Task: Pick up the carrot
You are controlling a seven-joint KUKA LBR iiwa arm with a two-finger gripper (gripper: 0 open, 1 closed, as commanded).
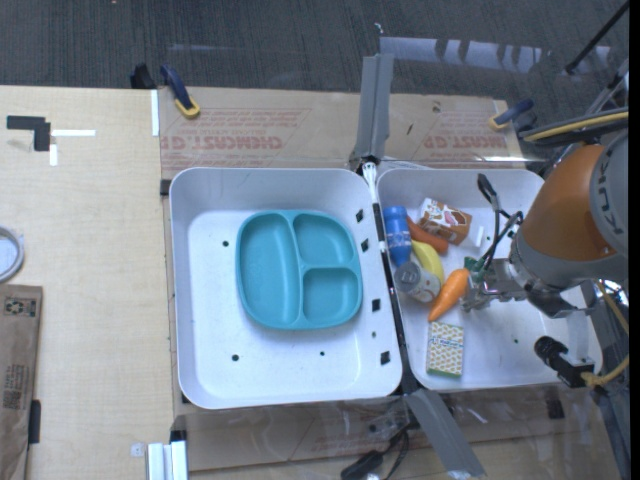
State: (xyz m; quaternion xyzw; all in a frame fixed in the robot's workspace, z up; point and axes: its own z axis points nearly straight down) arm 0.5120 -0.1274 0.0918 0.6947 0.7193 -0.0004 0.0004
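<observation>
Two shallow white bins side by side on the bench: left bin [190, 298] holds a teal divided plate [298, 268]; right bin [500, 368] holds the working stock. Item of interest: carrot [449, 294], orange, lying aslant near the middle of the right bin, thick end up toward the right, tip pointing down-left. Neighbours: banana [430, 260] just above and left of it; blue bottle [397, 234] along the divider; grey can-like object [417, 282] touching or nearly touching the carrot's left flank; small orange-and-white carton [444, 220] further back; green-and-yellow packet [446, 349] just below the tip. Gripper [478, 290] sits immediately right of the carrot's thick end, low in the bin; whether its jaws stand apart or together cannot be told from this angle, and the carrot is not visibly between them. Judged step: closing in for the grasp. Handling advice: straddle the carrot across its width near the thicker half, where the taper gives less chance of squirting out; approach from the free right side to avoid nudging the can and banana; close only once both flanks are bracketed, then lift straight up clear of the packet.
</observation>
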